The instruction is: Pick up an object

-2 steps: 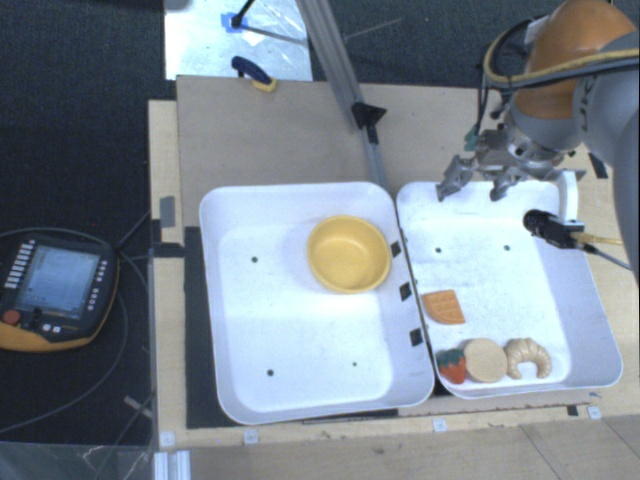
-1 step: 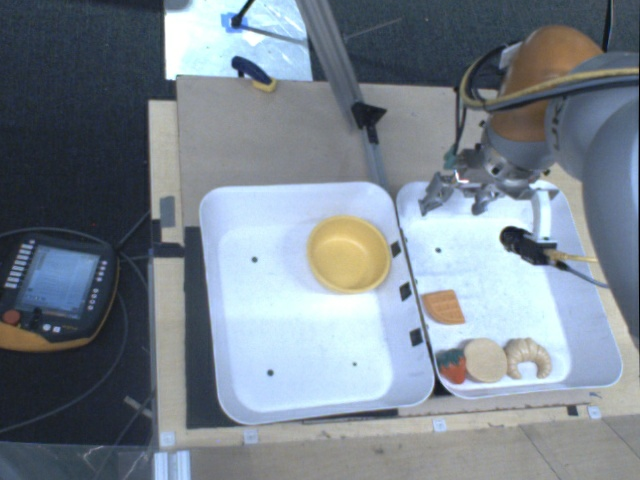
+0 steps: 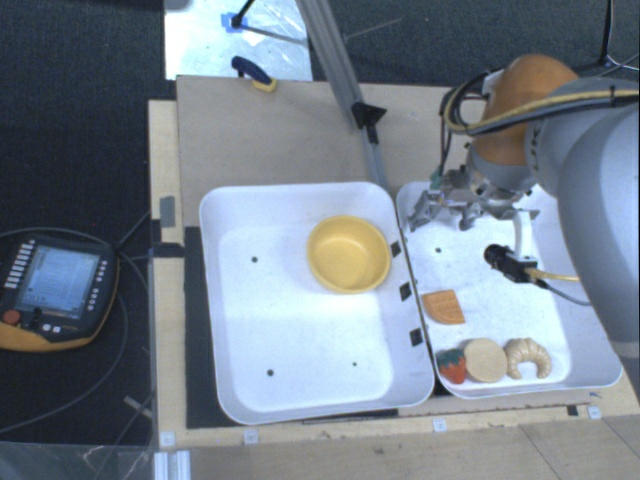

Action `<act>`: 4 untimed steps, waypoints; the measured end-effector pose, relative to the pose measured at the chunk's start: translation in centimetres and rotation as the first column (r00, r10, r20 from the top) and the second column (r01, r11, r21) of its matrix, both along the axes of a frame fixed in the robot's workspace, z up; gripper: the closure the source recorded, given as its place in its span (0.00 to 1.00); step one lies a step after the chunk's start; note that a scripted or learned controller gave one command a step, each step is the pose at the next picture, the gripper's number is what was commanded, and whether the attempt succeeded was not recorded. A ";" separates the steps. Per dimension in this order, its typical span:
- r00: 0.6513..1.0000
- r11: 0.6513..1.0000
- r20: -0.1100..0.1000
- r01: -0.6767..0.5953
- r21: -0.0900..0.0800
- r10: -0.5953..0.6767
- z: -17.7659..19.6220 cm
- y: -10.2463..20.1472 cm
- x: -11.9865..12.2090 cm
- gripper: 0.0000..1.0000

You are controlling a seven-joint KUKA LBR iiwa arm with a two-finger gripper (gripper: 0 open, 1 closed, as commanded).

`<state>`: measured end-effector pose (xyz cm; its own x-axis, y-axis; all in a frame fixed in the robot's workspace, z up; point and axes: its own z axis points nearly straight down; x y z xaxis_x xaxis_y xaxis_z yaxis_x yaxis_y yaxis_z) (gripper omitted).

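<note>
Yellow bowl [image 3: 348, 254] upright, left bin, far-right part.

Dark carpet floor [image 3: 80, 88] around a tan wooden bench [image 3: 290, 128].

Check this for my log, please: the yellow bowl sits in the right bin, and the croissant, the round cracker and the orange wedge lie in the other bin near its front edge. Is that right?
Not quite. The camera view shows the yellow bowl in the left bin, not the right one. The croissant, the round cracker and the orange wedge lie in the right bin, near its front edge.
</note>
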<state>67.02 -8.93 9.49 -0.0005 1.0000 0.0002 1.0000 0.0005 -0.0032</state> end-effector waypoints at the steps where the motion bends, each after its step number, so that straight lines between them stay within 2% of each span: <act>1: 1.000 1.000 0.006 0.000 -0.001 0.000 1.3 0.0 0.2 1.00; 2: 1.000 1.000 0.008 0.001 -0.001 -0.001 6.1 -0.6 -0.4 1.00; 4: 1.000 1.000 0.008 0.000 -0.001 0.000 15.8 -1.2 0.6 1.00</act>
<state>67.64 -10.10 25.32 -0.0009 1.0000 -0.0004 1.0000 0.0009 0.0047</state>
